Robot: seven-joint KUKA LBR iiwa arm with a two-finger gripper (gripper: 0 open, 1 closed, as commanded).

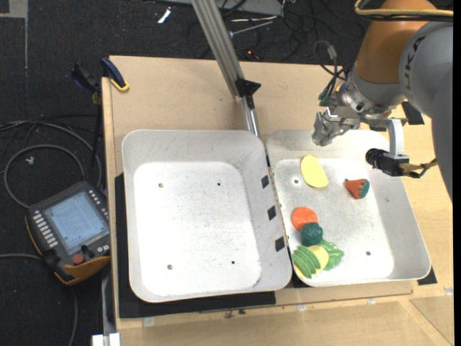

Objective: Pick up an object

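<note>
Green and yellow toys (315, 256) lie at the right bin's (403, 258) near edge. Above its far rim hangs the gripper (325, 134), holding nothing; whether it is parted, I cannot tell.

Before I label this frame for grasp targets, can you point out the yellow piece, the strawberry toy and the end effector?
yellow piece (314, 171), camera view, middle of its top face
strawberry toy (356, 187), camera view, its red body
end effector (323, 136), camera view, at its fingertips
</note>
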